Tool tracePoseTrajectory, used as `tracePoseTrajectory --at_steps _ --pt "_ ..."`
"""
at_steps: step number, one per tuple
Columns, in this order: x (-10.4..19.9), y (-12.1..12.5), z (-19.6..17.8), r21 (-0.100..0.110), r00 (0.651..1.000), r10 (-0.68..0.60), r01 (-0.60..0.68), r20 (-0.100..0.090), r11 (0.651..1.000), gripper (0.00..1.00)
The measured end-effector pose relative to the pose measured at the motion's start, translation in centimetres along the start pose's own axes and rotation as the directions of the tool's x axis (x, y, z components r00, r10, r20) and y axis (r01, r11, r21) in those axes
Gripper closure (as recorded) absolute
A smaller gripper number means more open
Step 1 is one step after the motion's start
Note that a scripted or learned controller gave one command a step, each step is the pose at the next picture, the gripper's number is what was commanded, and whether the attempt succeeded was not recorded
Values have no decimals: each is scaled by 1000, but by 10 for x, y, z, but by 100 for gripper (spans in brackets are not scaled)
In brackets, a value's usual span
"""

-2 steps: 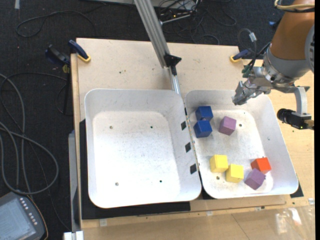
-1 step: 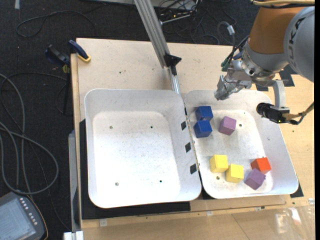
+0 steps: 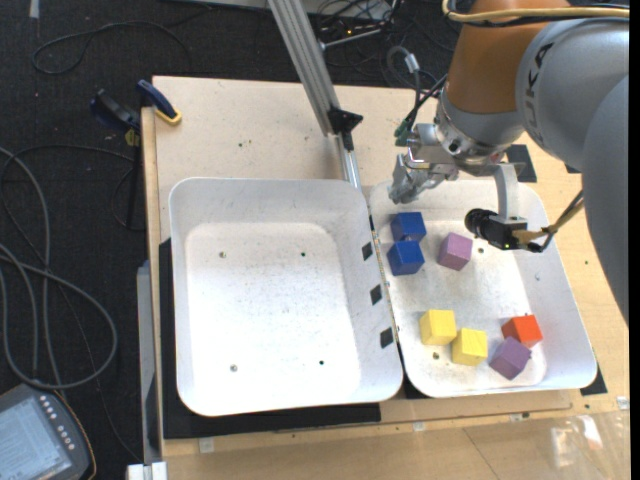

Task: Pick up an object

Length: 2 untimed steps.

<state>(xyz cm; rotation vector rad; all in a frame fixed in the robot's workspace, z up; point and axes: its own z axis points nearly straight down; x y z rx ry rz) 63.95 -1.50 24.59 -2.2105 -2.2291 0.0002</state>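
Nearest the camera, well below the gripper (image 3: 408, 190), lie a purple cube (image 3: 511, 357), an orange cube (image 3: 522, 329) and two yellow cubes (image 3: 438, 326). Closer up, two blue cubes (image 3: 406, 256) sit just beneath it, the upper nearly touching; neither has a long axis. Whether it grips anything cannot be told.
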Motion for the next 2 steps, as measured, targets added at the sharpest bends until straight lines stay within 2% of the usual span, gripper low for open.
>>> tracePoseTrajectory --at_steps 2 --pt "98 14 -1 -5 1000 1 -1 0 1000 100"
